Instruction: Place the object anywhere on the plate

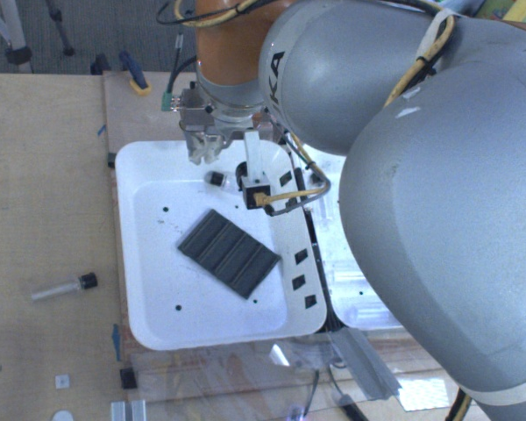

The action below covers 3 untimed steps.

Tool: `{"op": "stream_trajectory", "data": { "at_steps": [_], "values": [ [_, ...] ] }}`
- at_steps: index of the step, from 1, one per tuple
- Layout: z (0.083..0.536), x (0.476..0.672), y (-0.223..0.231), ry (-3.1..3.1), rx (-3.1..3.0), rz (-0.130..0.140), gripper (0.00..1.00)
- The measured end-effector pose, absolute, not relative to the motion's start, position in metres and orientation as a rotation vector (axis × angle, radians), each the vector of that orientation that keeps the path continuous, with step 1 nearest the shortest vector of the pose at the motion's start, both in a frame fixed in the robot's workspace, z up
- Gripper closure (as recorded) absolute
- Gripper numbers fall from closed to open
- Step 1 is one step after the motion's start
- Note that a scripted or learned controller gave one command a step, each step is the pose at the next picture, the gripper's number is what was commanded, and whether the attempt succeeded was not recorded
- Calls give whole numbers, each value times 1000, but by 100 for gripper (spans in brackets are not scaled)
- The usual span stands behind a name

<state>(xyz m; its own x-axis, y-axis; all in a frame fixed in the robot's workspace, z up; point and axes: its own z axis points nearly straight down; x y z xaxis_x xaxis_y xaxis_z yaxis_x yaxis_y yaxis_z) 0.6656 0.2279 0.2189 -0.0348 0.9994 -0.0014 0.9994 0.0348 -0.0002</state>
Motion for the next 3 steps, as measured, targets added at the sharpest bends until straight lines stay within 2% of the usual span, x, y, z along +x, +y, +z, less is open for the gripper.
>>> {"op": "stream_trajectory", "data": {
  "at_steps": [1, 2, 3],
  "values": [
    [209, 666, 218, 2648, 1693, -2, 100],
    [210, 666, 218, 2648, 1694, -1, 0],
    [220, 667, 218, 2645, 1695, 4, 100]
  ]
}}
